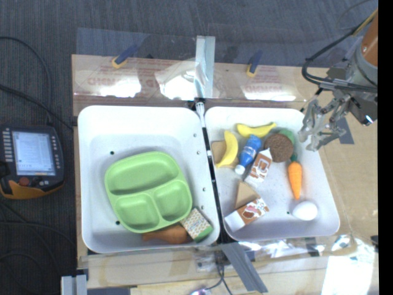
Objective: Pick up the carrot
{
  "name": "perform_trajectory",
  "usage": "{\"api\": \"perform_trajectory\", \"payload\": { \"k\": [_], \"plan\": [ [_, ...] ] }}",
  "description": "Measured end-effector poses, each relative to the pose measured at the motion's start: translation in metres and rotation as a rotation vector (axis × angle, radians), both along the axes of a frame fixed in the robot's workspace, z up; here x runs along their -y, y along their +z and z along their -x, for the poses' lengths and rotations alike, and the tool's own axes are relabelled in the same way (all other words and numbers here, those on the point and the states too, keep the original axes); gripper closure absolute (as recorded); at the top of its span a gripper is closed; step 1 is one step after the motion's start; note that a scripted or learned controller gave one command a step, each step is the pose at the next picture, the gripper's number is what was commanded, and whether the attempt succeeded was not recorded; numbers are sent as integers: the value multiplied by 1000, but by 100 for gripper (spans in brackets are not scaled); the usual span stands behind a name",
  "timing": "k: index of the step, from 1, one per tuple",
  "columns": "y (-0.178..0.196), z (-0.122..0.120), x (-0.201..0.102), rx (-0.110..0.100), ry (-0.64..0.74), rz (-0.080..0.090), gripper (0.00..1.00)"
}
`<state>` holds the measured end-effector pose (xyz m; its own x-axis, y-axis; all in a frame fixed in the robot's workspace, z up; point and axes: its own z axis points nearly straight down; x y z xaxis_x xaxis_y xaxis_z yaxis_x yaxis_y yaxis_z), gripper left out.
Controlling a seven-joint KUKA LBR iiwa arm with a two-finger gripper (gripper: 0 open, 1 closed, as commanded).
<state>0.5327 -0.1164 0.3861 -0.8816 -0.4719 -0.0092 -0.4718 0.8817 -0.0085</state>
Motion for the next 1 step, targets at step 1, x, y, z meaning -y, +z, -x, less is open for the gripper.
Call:
{"api": "perform_trajectory", "payload": {
  "k": [1],
  "plan": [
    [44, -23, 68, -5, 12, -1, 100]
  ]
}}
